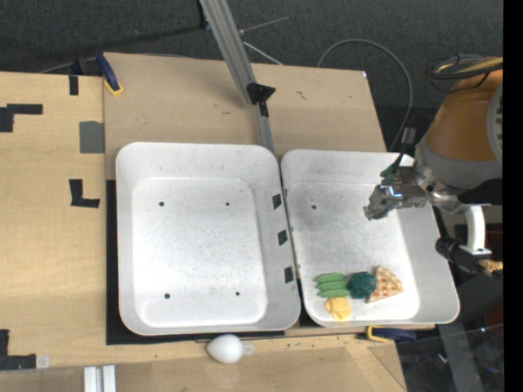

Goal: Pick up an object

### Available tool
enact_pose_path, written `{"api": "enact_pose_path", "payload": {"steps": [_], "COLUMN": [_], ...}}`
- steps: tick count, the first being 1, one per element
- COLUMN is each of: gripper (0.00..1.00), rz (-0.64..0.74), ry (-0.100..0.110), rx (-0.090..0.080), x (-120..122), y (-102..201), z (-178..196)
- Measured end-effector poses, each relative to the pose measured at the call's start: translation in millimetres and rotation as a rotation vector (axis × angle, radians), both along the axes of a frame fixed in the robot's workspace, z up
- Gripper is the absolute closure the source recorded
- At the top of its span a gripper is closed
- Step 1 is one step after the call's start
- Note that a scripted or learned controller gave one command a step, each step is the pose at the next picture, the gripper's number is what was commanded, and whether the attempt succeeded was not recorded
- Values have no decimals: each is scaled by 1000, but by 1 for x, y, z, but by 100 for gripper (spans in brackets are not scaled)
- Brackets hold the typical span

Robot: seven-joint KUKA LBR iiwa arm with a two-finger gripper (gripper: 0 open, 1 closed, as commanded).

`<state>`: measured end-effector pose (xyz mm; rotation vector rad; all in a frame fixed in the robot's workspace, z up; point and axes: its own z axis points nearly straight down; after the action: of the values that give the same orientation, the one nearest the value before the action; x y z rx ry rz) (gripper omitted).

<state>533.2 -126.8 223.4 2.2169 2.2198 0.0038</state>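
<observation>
Nearest the camera, just outside the front rim of the right bin [425, 243] and toward the left bin's [196, 231] corner, a white egg [225, 349] lies on the worktop [49, 219]. Just inside the right bin's front wall sits a tight cluster of toy food: a green pea pod [330, 282], a yellow piece [338, 307] touching it on the near side, a dark green broccoli [361, 284] beside the pod, and a pizza slice [385, 285] leaning against the broccoli on the side nearer the arm. All four lie close together, touching or nearly so.

Farther back in the right bin, the gripper [382, 202] hangs over the bare white floor, well apart from the food cluster. Nothing sits between its fingers; from this slant I cannot tell how wide they stand. Behind it the arm [462, 137], with its orange band, comes in over the bin's far right corner.

Across the divider from the right bin, the left bin shows a speckled floor with a few small dark dots. Beyond the right bin's back rim, a grey metal rail [233, 43] slants up over a tan board [180, 104], and a thin cable [368, 64] loops there. A blue clamp [109, 73] grips that board's far left corner.
</observation>
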Motion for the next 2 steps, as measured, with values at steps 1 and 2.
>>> {"api": "enact_pose_path", "payload": {"steps": [1, 2], "gripper": [100, 100], "rz": [0, 5], "ry": [1, 7], "rx": [0, 3], "x": [1, 8], "y": [-6, 53], "z": [44, 33]}}
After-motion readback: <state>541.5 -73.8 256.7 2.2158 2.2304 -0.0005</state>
